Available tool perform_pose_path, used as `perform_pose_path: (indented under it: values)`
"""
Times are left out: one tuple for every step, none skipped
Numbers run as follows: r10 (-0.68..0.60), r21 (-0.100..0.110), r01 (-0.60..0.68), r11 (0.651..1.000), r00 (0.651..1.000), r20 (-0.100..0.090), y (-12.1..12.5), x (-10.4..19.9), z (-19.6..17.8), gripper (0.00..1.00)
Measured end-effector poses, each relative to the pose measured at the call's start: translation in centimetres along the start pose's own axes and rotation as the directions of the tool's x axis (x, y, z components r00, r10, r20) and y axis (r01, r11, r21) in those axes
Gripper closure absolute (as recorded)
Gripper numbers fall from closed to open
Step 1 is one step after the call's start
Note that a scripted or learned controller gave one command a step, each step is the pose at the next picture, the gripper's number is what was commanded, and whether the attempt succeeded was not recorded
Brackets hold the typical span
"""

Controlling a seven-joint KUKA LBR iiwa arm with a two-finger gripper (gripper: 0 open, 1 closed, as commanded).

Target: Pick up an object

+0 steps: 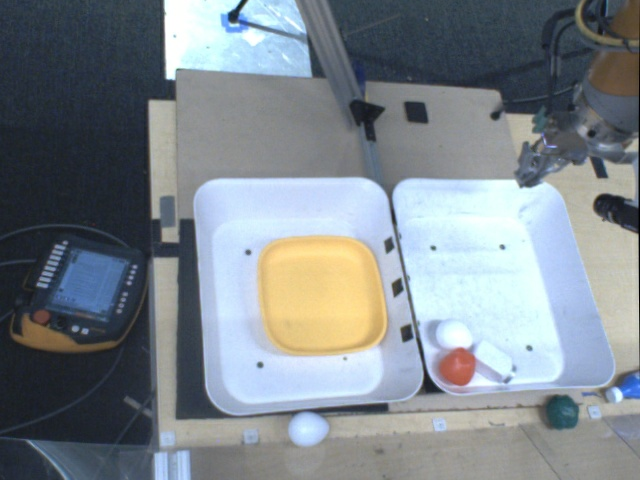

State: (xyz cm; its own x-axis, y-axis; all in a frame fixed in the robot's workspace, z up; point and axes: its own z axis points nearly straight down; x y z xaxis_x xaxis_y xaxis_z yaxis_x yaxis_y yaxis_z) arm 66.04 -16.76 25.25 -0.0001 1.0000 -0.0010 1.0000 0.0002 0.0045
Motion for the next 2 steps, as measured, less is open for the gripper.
perform_pose_path:
  values:
    - [-0.001, 0.001, 0.001, 1.000, 1.000, 0.000, 0.1, 0.0, -4.1, 1.00]
    - [-0.004, 0.005, 0.004, 1.000, 1.000, -0.002, -1.6, 5.1, -2.5, 1.00]
